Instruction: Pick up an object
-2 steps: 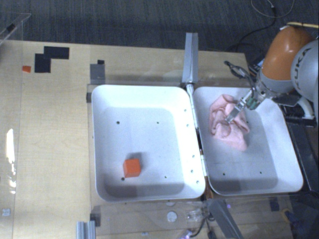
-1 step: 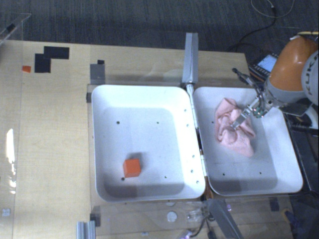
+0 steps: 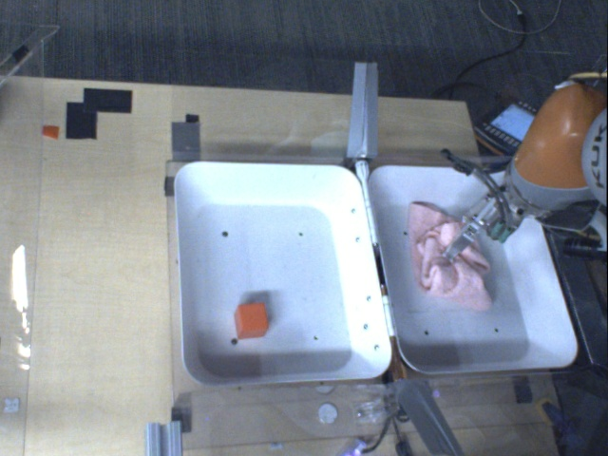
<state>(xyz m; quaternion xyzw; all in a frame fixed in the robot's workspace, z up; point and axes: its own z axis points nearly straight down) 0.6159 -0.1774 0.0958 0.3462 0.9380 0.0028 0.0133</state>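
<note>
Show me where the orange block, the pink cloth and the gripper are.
orange block (image 3: 252, 320): camera view, middle of its top face, in the left bin.
pink cloth (image 3: 439, 264): camera view, a crumpled fold at its left side, in the right bin.
gripper (image 3: 463, 243): camera view, at its fingertips, over the cloth.

Two shallow white bins sit side by side on a pale wooden bench (image 3: 95, 283): the left bin (image 3: 195, 255) and the right bin (image 3: 541, 340). A grey metal bar (image 3: 363, 112) stands at the far side between them. Black shapes (image 3: 93, 110) and a small orange square (image 3: 50, 132) lie at the bench's far left corner.
</note>
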